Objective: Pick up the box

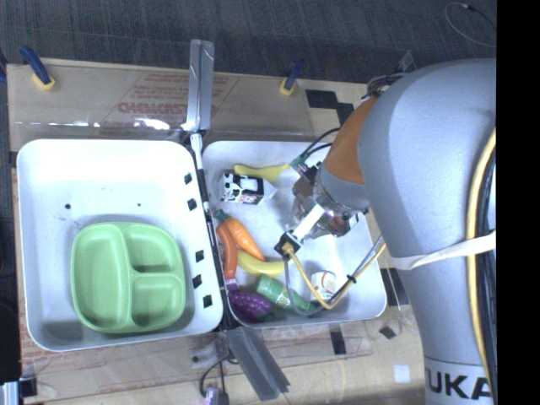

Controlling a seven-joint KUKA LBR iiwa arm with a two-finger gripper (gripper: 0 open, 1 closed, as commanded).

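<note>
The box (243, 188) is a small black-and-white carton lying in the upper left of the right bin (371, 298). A yellow banana (263, 172) touches its upper right corner. My gripper (327, 213) hangs over the middle right of that bin, a short way right of the box and apart from it. The grey wrist and orange band cover it from above. Nothing is seen held.
Below the box lie an orange carrot (243, 236), a second banana (261, 266), a green vegetable (280, 292), purple grapes (251, 305) and a white cup (324, 282). The left bin (51, 175) holds a green divided plate (128, 275). The arm's grey body fills the right side.
</note>
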